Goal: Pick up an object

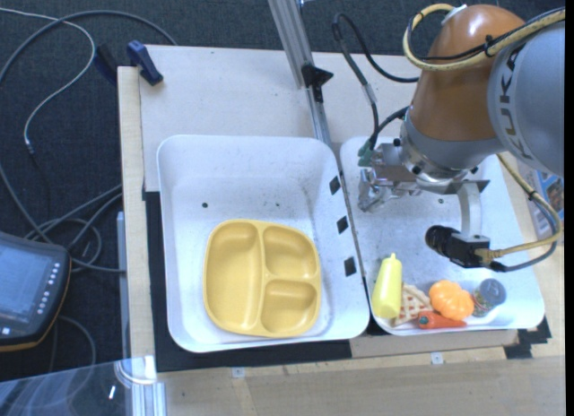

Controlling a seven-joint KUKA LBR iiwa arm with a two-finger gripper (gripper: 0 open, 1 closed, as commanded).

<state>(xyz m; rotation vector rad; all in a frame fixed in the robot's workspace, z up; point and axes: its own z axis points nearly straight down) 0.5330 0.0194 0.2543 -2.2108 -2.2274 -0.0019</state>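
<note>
Camera view: arm comes in from right, jaws (pixel 370 192) low over the far-left part of the right bin (pixel 520 226), near the wall between bins. Can't tell if jaws are open or closed; nothing seen between them. Objects sit well apart from jaws, along the bin's near edge: yellow bottle (pixel 387 285) upright-ish, waffle (pixel 414 303) beside it, carrot (pixel 432 321), orange pumpkin (pixel 449 299), grey can (pixel 490 294). Left bin (pixel 179 181) holds a yellow tray (pixel 263 276). Both on tabletop (pixel 224 91).
</note>
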